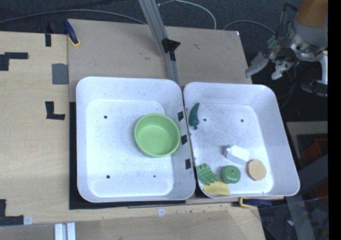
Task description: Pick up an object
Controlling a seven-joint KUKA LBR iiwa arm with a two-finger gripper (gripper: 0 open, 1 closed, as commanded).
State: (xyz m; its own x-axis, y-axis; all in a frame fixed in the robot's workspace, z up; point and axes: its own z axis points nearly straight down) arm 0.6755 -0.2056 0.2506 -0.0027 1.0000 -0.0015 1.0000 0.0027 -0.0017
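Note:
My gripper (266, 69) hangs outside the bins, above the back right corner of the right bin (277, 127), with the orange band of the arm above it. Its two fingers (255, 67) stand apart, open, with nothing between them. In the right bin lie a dark green pod-shaped piece (194, 115) near the left wall, a white block (237, 153), a tan disc (257, 170), a round green piece (230, 174), a leafy green piece (205, 172) and a yellow piece (217, 189) at the front edge. A light green bowl (157, 135) sits in the left bin (96, 127).
A grey metal pole (154, 15) slants down from the top to the seam between the bins. Cables (186, 5) lie on the dark floor behind the brown board. A blue and yellow clamp (71, 33) sits at the board's back left corner.

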